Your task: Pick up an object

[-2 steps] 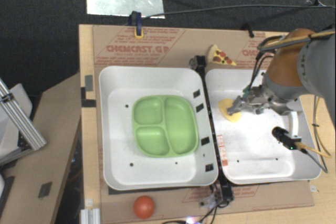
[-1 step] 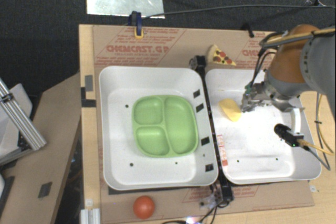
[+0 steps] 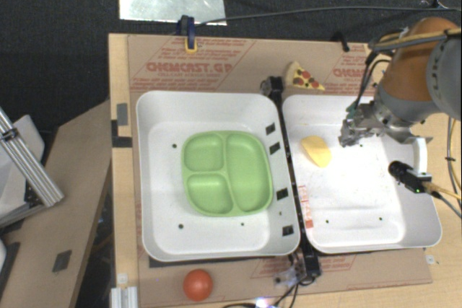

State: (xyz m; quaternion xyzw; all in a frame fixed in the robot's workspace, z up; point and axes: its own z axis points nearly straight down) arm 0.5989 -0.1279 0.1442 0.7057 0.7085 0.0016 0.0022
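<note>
Gripper (image 3: 351,135) is positioned over the right bin (image 3: 375,227); finger state can't be told. Yellow wedge (image 3: 316,151) is seen just left of and below the gripper, on the bin floor, not held.

Arm (image 3: 415,83) — grey housing, orange band above wrist; black cables along it; dark metal gripper (image 3: 351,135) at the tip.

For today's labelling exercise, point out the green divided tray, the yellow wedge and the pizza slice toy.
green divided tray (image 3: 227,173), camera view, central ridge.
yellow wedge (image 3: 316,151), camera view, middle of top face.
pizza slice toy (image 3: 303,77), camera view, its topping side.
</note>
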